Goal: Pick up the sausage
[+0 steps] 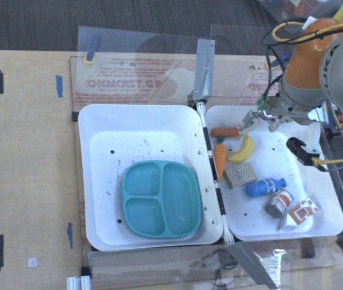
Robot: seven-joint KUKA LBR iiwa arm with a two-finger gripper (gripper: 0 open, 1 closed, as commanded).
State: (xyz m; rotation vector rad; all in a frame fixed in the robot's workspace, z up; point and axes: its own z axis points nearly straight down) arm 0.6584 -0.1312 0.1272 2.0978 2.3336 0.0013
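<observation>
In the right bin, at its far left corner: sausage, reddish, lying flat and roughly crosswise, close to the wall shared with the left bin. Free on the bin floor, with nothing clamped around it. Just right of its right end, gripper, low over the bin's far edge and near the sausage; whether touching, cannot tell. Opening too blurred to judge: wide or narrow, cannot tell. Behind the gripper, grey arm with its orange band, reaching in from the right, cables looped over it.

Just nearer than the sausage, carrot, pointing toward the near side, along the shared wall. Beside the carrot on the right, banana, curved, its upper end close to the sausage. Nearer again, speckled pad, then blue bottle on its side, can, and orange-and-white carton toward the near right corner.

In the left bin, teal plate with three compartments, lying flat near the near right corner.
</observation>
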